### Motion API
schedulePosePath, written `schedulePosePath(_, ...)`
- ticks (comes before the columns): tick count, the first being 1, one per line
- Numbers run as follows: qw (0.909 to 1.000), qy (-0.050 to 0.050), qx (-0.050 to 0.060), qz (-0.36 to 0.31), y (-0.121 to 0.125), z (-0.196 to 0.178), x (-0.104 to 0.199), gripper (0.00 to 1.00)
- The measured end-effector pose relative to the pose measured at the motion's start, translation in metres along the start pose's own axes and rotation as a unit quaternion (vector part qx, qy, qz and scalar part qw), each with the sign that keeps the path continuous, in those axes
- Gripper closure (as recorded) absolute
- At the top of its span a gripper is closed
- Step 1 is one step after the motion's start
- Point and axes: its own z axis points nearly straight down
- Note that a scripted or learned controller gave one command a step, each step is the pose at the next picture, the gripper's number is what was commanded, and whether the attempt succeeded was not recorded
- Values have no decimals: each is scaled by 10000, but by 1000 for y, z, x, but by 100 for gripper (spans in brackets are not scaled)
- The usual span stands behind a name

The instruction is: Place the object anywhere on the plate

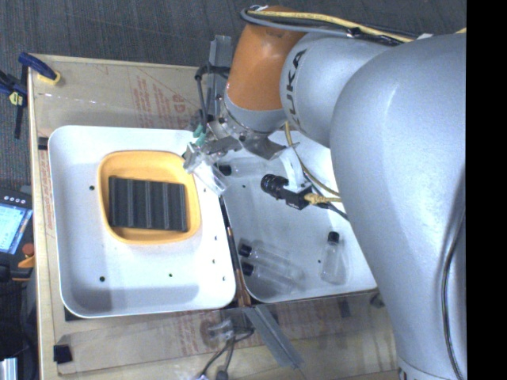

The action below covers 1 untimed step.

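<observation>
Hovering: two-finger gripper (207, 150) at the left bin's right rim, apparently pinching a clear plastic vial (207, 172), grip uncertain. Yellow rectangular plate with dark ribbed centre (119, 165) lies immediately leftward.

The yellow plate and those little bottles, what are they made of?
The plate: looks like matte plastic, uniform yellow with soft rounded edges; its dark ribbed centre could be rubber or plastic. The bottles: clear plastic or glass, since the bin shows through them; the caps look like black plastic.
</observation>
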Motion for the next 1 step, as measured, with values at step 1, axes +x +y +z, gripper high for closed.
schedulePosePath(1, 10000, -2, -1, 1, 0, 0, 0, 0)
